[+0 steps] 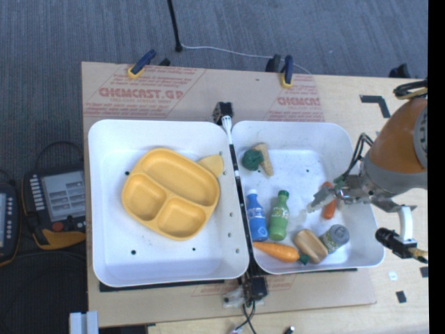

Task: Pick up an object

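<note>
In the camera view my gripper hangs low over the right side of the right bin, reaching in from the right. A small red-orange object lies right under its tip; whether it is held is unclear. Elsewhere in that bin lie a blue bottle, a green bottle, a carrot, a hot-dog bun, a grey can, a green broccoli piece and a beige item.
The left bin holds a yellow divided plate and a yellow wedge at its right side. A black clip sits on the ridge between the bins. Yellow-and-blue clamps grip the bench's far edge.
</note>
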